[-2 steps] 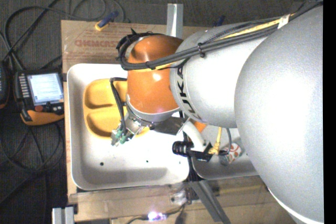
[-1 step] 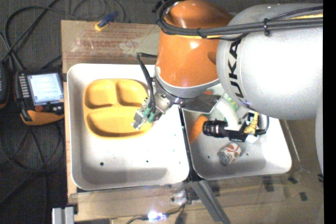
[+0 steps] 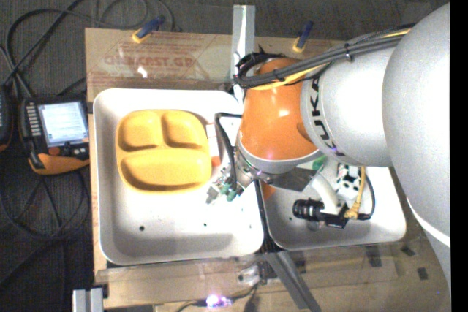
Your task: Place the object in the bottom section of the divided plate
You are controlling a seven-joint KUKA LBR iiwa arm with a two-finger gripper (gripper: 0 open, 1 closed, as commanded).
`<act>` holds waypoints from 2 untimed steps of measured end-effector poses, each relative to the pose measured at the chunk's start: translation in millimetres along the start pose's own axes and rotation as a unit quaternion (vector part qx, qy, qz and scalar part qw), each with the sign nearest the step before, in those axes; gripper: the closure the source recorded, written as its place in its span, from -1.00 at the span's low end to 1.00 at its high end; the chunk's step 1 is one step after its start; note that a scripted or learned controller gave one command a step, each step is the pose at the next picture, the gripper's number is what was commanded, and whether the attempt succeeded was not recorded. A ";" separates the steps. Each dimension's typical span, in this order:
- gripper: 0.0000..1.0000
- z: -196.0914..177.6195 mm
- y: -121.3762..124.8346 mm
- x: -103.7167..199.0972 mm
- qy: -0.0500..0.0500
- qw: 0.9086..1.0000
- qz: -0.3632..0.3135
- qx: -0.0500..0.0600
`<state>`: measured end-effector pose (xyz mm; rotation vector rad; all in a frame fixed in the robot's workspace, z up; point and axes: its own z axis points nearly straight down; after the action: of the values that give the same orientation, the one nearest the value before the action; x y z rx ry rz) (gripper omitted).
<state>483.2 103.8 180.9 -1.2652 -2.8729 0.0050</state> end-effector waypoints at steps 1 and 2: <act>1.00 -2.9 81.7 -19.7 -0.001 1.000 0.016 0.000; 1.00 22.5 67.3 -18.8 0.000 0.998 0.070 0.000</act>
<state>545.4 135.3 158.1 -1.4616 -2.7775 0.0044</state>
